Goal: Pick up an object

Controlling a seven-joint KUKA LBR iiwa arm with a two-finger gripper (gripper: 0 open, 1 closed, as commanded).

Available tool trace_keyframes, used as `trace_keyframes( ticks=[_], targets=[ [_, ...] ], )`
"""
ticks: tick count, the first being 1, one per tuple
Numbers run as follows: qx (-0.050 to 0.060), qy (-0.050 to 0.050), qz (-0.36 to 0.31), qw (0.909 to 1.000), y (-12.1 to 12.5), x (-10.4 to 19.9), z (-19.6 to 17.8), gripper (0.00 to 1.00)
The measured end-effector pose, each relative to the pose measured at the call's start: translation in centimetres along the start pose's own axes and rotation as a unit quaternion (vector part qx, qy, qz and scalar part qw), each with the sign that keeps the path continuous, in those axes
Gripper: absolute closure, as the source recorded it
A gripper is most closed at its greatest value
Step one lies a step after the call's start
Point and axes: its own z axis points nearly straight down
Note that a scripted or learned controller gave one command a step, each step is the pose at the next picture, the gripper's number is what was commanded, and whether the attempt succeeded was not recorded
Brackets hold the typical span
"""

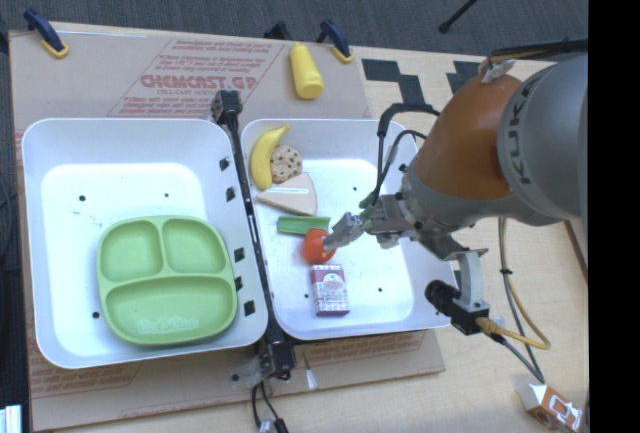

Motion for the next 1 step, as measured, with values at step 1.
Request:
trace_keyframes(
  ticks=[1],
  targets=[
    [-0.001, 0.0, 0.0, 1.0, 14.19, -4.71, 3.67, 0.0]
  ],
)
